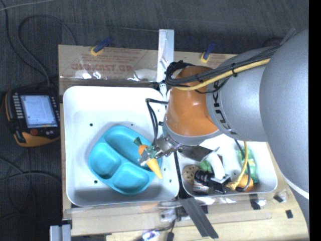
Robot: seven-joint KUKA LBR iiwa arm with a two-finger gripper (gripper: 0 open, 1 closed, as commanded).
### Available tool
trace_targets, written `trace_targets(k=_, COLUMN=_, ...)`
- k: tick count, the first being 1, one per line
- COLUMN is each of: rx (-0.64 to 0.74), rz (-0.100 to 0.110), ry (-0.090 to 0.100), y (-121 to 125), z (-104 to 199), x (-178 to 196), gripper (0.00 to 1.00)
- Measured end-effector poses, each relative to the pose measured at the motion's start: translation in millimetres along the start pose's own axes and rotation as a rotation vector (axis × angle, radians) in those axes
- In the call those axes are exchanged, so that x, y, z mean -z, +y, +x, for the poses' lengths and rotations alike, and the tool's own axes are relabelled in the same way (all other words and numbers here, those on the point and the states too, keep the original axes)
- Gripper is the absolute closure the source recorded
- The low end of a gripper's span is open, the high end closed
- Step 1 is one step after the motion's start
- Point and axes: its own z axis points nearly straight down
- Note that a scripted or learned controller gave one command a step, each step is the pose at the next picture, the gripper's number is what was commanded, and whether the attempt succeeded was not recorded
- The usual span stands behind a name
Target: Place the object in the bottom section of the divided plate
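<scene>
Claw [150, 157] half hidden behind wrist, over carrot [153, 165].

one fixed camera looks down on the bench [70, 54] from above, at a slant; both bins fit in the frame, the left bin [75, 114] toward the centre, the right bin [268, 177] lower right; the arm [251, 89] looms nearest the lens, entering from the right

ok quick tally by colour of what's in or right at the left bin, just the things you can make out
Blue: 1, the divided plate, lying tilted in the left bin.
Orange: 1, a carrot-like toy at the plate's right rim, under the gripper; whether it is gripped cannot be told.
Total: 2.
The right bin holds a mixed pile too jumbled to count.
</scene>
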Motion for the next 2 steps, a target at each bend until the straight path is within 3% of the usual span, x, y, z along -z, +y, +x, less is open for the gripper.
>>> trace_targets(k=1, rx=-0.010, rz=-0.001, ry=0.000, y=31.4, z=-18.0, x=0.1, gripper=1.00)
trace_targets(k=2, rx=-0.010, rz=-0.001, ry=0.000, y=31.3, z=-18.1, x=0.2, gripper=0.00)
